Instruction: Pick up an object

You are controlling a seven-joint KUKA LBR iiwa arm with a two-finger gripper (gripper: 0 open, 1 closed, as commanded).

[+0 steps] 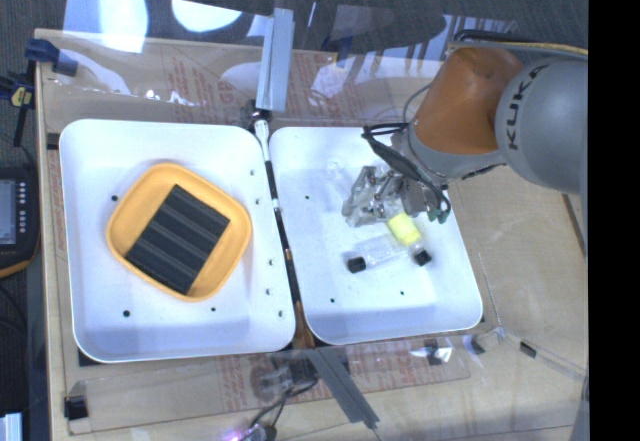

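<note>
My gripper (pixel 372 204) hangs low over the middle of the right bin (pixel 310 279), under the orange band of the arm (pixel 458 109). Just to its right lies a small yellow object (pixel 404 228). A clear piece with black ends (pixel 381 252) rests on the bin floor below the gripper. Whether anything sits between the fingers is hidden by the metal parts.
The left bin (pixel 80 309) holds a yellow-orange square dish (pixel 130 204) with a black ribbed pad (pixel 180 238) lying in it. A metal bar (pixel 273 59) stands at the back between the bins. Loose hardware lies on the bench in front.
</note>
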